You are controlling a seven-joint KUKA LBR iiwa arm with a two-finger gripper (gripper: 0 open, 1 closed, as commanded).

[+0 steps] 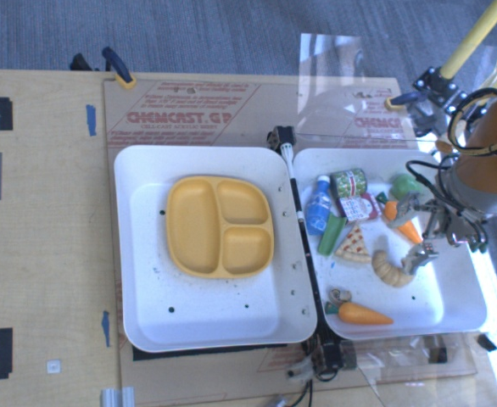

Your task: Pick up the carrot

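Observation:
An orange carrot (pixel 365 315) with a greyish leafy end lies near the front edge of the right bin (pixel 460 308), pointing right. A second, smaller orange cone-shaped piece (pixel 410 230) lies further back, close to the arm. My gripper (pixel 421 257) hangs over the right bin's right half, just right of a tan croissant (pixel 390 270) and below the small orange piece. It is well apart from the front carrot, up and to the right of it. Nothing shows held in the gripper.
The right bin also holds a blue bottle (pixel 318 206), a green can (pixel 348 181), a red-and-white packet (pixel 360 208), a green cucumber (pixel 331 235), a pizza slice (pixel 353 244) and a green item (pixel 404 183). A yellow divided plate (pixel 220 225) sits in the left bin (pixel 138 253).

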